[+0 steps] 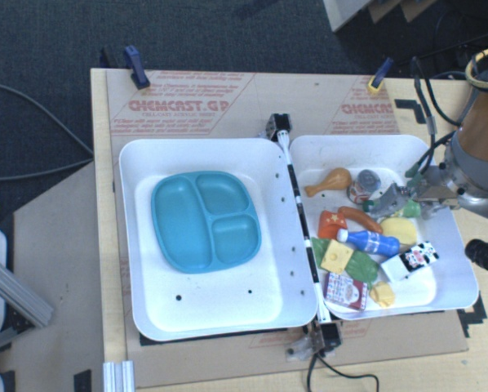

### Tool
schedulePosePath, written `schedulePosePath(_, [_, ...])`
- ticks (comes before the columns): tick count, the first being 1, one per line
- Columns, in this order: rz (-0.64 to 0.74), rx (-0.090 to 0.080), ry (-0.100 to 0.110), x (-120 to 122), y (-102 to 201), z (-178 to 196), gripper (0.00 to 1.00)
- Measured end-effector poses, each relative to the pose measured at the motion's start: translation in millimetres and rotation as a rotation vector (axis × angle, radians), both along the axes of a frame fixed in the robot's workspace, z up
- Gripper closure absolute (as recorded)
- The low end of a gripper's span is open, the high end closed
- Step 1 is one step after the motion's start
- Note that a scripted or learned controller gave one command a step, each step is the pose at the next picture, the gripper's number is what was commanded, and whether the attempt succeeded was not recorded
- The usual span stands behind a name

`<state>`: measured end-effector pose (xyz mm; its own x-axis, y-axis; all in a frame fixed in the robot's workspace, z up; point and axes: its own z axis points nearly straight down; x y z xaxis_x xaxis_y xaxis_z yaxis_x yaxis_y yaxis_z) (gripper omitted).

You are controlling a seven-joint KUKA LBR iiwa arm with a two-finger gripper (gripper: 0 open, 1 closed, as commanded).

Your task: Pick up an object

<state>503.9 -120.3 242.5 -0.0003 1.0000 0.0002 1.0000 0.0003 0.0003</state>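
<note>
**Crowded bin is threatening the grasp**

Nearest the camera, a small printed carton (345, 291) is lying at the near edge of the right bin (464, 288). Just beyond it, toys are crowding together: a yellow wedge (337, 256), a green piece (360, 267), a black-and-white cow (419, 257). The gripper (388, 198) is hovering low over the pile's far side; whether its claw is spread or pinching cannot be told.

The blue bottle (371, 242) is lying mid-pile, long axis running left to right, white cap pointing left. Judging from the packing, closing crosswise is risking a neighbour getting caught or the bottle rolling free.

The left bin (138, 219) is holding a teal divided plate (205, 220).
</note>
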Motion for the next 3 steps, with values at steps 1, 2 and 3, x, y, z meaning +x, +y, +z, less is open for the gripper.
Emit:
schedulePosePath(1, [-0.001, 0.001, 0.003, 2.9, -37.9, -146.0, 0.00])
schedulePosePath(2, [0.001, 0.000, 0.000, 98.3, 22.5, -157.9, 0.00])
schedulePosePath(3, [0.000, -0.001, -0.002, 98.4, 21.9, -148.1, 1.00])
